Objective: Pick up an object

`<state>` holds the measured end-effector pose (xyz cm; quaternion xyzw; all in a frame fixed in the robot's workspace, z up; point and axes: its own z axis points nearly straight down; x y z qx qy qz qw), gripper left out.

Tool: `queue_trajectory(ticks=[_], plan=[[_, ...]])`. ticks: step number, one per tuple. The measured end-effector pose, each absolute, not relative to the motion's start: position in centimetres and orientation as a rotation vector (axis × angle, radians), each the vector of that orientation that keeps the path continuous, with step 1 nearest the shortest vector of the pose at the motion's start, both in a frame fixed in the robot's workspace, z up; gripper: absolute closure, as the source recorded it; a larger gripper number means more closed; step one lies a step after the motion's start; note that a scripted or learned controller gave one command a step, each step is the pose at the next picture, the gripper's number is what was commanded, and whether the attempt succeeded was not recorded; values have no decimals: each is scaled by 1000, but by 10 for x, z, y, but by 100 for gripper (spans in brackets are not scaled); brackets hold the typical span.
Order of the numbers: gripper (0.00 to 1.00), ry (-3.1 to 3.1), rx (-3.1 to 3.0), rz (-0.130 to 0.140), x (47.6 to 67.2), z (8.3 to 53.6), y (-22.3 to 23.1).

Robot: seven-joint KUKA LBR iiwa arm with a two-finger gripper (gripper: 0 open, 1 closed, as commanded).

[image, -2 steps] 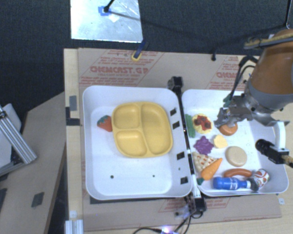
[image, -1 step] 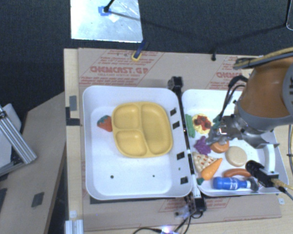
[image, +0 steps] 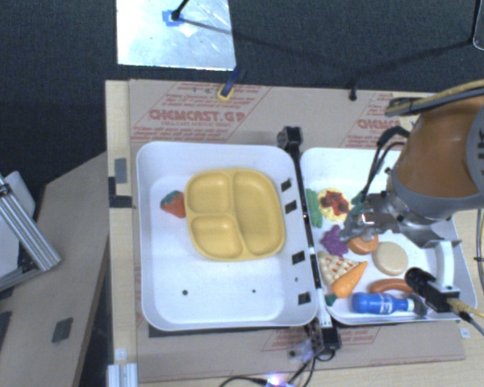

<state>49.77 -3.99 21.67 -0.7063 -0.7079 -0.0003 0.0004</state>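
Right, grey-and-orange arm's gripper [image: 363, 226] low over right white bin [image: 351, 161]; finger state hidden, cannot tell. Just below it: purple toy grapes [image: 334, 239], round beige bun [image: 390, 258]. Farther off: orange carrot [image: 348, 280], blue bottle [image: 381, 303]. Yellow divided plate [image: 232, 214] well away.

Robotics lab: KUKA arm [image: 448, 156], white bins [image: 157, 297] w/ toy food, taped bench.

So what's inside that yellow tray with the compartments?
The yellow tray has three compartments, all bare. The toy strawberry lies beside it in the left bin, not inside. Nothing covers the tray.
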Motion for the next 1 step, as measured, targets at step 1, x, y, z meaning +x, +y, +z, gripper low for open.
queue_trajectory(ticks=[1], plan=[[100, -2229, -2216, -3, 503, 233, -30]])
